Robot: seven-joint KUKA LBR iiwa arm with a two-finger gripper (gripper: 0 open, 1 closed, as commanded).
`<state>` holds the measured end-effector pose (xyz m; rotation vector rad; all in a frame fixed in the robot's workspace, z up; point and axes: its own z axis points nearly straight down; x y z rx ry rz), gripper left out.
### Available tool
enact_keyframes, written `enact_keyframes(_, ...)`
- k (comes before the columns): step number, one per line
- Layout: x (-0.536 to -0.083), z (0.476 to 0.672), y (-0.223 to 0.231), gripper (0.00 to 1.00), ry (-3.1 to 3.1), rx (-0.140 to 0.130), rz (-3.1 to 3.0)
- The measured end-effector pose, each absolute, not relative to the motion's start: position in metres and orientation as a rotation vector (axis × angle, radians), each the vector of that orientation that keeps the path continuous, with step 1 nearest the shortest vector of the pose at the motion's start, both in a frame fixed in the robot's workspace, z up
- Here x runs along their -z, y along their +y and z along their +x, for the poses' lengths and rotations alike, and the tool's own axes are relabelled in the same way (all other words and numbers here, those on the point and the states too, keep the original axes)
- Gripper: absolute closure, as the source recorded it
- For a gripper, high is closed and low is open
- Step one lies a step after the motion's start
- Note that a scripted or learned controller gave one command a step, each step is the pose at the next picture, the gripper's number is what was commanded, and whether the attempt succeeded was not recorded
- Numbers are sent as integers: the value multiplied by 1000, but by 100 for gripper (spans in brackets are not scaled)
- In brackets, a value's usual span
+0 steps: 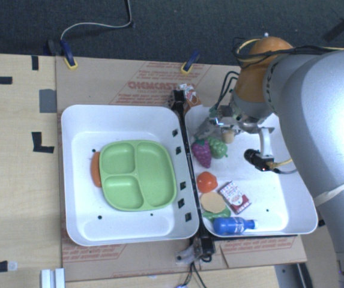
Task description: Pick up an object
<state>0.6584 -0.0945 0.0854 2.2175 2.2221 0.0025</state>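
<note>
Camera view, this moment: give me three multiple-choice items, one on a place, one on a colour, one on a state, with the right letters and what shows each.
1. Where does the green divided plate lie?
A. In the left bin
B. In the right bin
C. On the cardboard outside both bins

2. What colour is the bottle at the near edge of the right bin?
A. Red
B. Blue
C. Yellow

3. How does the bottle rest?
A. Standing upright
B. Lying on its side
C. Lifted clear of the bin

Answers:
1. A, since the plate sits on the left bin's floor, with an orange item at its left edge.
2. B, since its body is plainly blue.
3. B, since its length runs along the bin floor, below the red packet.
</note>
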Motion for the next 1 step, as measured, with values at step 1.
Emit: enact_keyframes(1,-95,658,-95,100,2223,2,2216)
